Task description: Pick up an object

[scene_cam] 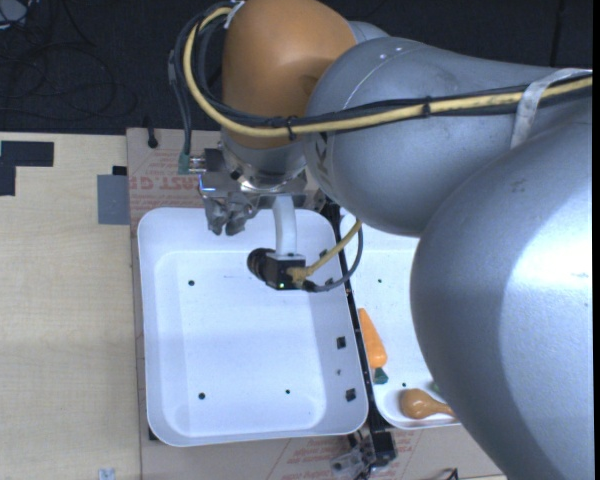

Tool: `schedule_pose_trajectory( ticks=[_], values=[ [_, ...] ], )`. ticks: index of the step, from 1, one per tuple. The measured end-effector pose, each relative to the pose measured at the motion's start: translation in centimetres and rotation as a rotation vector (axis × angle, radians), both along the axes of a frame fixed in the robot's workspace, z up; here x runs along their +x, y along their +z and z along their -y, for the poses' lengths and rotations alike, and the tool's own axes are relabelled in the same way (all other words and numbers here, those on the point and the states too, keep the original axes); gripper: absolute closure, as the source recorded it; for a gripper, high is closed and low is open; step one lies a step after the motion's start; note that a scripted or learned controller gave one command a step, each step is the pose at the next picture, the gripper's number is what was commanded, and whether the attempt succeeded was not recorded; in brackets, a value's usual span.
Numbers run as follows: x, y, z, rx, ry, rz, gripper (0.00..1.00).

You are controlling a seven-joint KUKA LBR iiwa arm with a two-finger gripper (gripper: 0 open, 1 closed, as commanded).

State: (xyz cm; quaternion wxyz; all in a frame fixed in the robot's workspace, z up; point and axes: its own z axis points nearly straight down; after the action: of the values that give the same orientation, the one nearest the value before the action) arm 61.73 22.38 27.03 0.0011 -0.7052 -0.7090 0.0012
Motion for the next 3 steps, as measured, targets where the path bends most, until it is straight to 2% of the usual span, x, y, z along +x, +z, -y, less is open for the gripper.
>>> schedule_pose_trajectory(
  ticks=[1,2,3],
  values=[
    [-5.3,-0.8,9.0,-0.004,-0.012,-0.006,1.00],
    [-7.9,-11.2,3.6,-0.002,-0.001,-0.010,1.00],
    [-2.0,-0.5,0.6,0.004,-0.003,0.013,1.00]
  ],
)
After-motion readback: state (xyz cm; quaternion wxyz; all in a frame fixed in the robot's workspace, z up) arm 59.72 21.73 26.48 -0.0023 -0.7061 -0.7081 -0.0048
